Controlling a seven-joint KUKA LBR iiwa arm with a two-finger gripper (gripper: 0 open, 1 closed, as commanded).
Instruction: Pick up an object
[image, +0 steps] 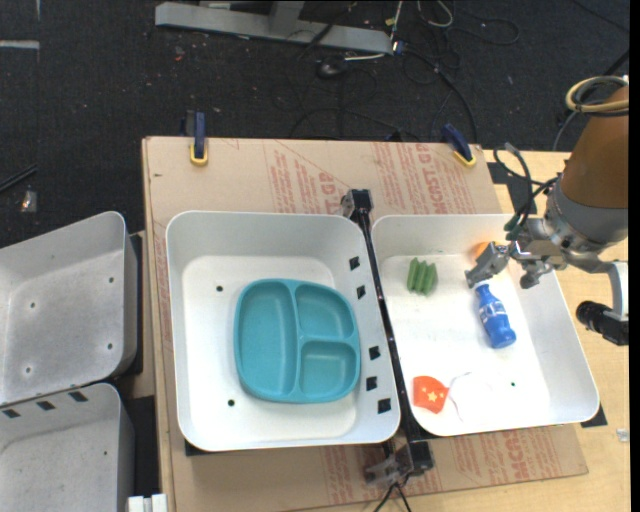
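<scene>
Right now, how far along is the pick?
Done: the hand is over the right bin, at the top end of the blue bottle. In hand: nothing visibly between its fingers. Left: close on something and lift; the bottle, green piece and orange piece all lie in the bin.

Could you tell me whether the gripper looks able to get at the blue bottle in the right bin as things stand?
Probably yes: the gripper hangs just above the blue bottle, which lies apart from the green item with nothing covering it.
</scene>
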